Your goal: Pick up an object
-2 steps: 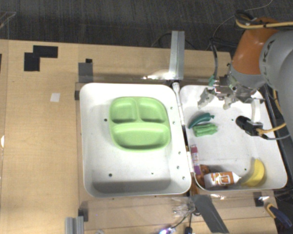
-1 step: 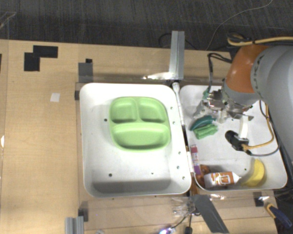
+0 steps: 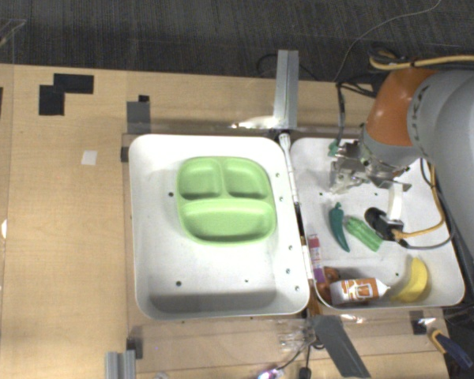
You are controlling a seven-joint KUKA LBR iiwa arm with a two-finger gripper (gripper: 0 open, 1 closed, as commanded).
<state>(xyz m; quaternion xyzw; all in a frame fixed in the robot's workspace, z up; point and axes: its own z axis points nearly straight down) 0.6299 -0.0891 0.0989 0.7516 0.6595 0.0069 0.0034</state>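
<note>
Objects for picking lie in the right bin (image 3: 450,287): a dark green pepper (image 3: 337,226), a light green pod (image 3: 364,234), a banana (image 3: 413,280) and a brown bottle (image 3: 355,290) along the near wall. Over the bin's far part, the gripper (image 3: 349,172) hangs; whether it grips anything cannot be told. A green divided plate (image 3: 223,198) sits in the left bin (image 3: 154,235).

The grey KUKA arm (image 3: 458,125) with its orange band (image 3: 389,110) reaches in from the right and bends down over the far part of the right shallow white bin (image 3: 316,152). Its metal two-finger gripper (image 3: 349,174) points down just above that bin's floor, near its far left corner, with nothing seen between the fingers
</note>
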